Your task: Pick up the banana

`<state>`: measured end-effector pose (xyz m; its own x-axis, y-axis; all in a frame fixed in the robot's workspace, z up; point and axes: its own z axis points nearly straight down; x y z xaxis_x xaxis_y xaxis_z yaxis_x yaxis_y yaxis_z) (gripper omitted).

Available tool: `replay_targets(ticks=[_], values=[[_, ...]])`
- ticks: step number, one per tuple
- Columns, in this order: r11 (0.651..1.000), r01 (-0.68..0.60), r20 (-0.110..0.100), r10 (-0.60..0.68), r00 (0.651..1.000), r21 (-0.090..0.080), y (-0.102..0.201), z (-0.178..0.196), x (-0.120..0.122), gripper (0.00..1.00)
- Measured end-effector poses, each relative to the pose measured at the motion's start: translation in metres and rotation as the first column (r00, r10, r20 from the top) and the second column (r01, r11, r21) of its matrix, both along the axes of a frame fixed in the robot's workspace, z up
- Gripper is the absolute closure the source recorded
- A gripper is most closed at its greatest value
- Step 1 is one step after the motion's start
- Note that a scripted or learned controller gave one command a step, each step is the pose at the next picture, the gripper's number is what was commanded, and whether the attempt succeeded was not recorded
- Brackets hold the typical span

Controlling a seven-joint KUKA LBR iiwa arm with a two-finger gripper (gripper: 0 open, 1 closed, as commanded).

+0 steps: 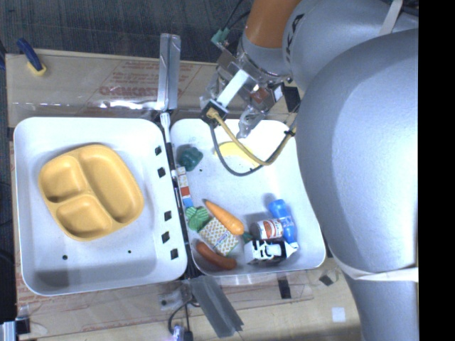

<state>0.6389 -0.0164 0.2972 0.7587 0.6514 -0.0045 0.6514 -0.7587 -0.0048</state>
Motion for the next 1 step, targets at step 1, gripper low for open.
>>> replay_targets(ticks=[1], values=[[1.000, 0.008, -0.004, -0.008, 1.000, 0.000, -0.0475, -0.1003, -0.0292, 0.00]])
